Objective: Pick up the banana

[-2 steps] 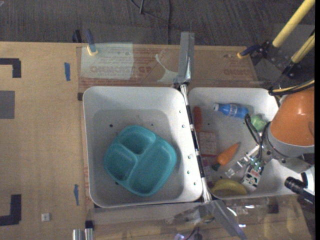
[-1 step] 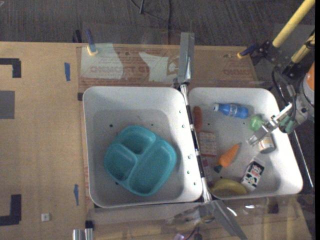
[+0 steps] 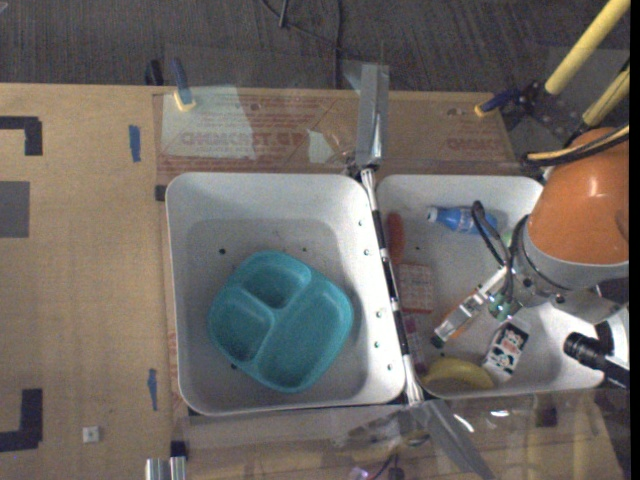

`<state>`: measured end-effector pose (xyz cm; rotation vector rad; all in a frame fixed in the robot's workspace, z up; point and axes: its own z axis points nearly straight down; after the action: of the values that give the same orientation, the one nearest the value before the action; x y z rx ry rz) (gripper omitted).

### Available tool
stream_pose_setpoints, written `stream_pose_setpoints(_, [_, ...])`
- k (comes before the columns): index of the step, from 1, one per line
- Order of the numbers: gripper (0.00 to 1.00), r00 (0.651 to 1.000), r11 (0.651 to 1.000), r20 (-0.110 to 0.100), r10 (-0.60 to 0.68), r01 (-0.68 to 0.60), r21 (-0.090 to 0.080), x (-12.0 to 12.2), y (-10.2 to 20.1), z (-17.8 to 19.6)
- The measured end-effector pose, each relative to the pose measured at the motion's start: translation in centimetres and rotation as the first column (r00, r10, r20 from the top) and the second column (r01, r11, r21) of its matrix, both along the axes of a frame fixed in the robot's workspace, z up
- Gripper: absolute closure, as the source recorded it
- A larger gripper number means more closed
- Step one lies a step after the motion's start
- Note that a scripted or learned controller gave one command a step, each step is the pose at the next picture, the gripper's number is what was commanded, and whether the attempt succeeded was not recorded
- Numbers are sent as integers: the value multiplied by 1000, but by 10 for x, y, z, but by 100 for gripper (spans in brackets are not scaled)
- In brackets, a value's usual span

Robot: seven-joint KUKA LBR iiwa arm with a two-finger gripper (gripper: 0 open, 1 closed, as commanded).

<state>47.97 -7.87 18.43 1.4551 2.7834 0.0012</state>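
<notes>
Low in the right-hand white bin [image 3: 540,190], against its bottom edge, lies the yellow curved banana [image 3: 458,372]. The grey arm's two-finger pincer [image 3: 444,332] hangs just above and slightly left of it in the frame, pointing toward the lower left, apart from the fruit and with nothing visible between its fingers; whether they are spread or closed I cannot tell. A small white printed carton [image 3: 508,349] sits just right of the banana. The left white bin [image 3: 190,208] holds a teal divided plastic plate [image 3: 281,320].
</notes>
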Motion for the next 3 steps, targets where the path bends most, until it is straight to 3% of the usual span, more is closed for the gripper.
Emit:
stream_pose_setpoints(1, [0,956,956,2,-294,294,0,78,-24,-55])
stream_pose_setpoints(2, [0,997,997,3,-74,74,0,62,43,1])
stream_pose_setpoints(3, [0,970,970,4,-243,243,-1,107,-32,138])
